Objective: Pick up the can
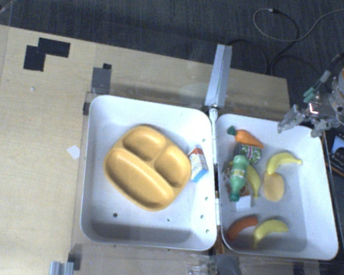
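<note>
While hovering over the right bin's (316,184) far right corner, jaws (304,124) spread apart, gripping nothing. Can (247,153) lying in that bin's left half, just below a carrot (247,137), touching a green bottle (237,177). Well apart from jaws. Bananas (282,161) nearby; yellow bread loaf (147,166) in left bin (92,173).

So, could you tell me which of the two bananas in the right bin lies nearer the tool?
The upper banana, beside the can, is nearer the tool. The other banana lies by the bin's front wall.
</note>
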Robot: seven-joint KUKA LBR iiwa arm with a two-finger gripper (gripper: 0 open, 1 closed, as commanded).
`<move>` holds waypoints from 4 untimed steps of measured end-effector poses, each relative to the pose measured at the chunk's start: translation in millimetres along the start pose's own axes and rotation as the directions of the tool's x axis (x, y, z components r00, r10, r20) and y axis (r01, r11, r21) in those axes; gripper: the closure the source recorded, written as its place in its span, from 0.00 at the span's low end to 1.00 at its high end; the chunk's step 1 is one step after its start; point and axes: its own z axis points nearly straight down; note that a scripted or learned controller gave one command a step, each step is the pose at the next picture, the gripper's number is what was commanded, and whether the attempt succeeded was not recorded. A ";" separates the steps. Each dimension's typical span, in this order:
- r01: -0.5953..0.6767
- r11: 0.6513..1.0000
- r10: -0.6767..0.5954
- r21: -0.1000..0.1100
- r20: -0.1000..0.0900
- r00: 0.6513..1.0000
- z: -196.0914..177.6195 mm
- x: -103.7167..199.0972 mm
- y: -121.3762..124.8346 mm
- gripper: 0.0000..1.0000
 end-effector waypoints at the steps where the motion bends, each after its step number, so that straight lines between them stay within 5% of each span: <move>1: -0.190 0.982 0.190 -0.002 0.001 0.982 -89.4 6.3 -15.6 0.00; 2: -0.326 0.945 0.326 0.005 0.001 0.945 35.0 38.0 21.9 0.00; 3: -0.377 0.926 0.377 0.002 0.001 0.926 108.2 24.6 22.7 0.00; 4: -0.295 0.955 0.295 -0.003 0.005 0.955 147.2 68.3 23.8 0.00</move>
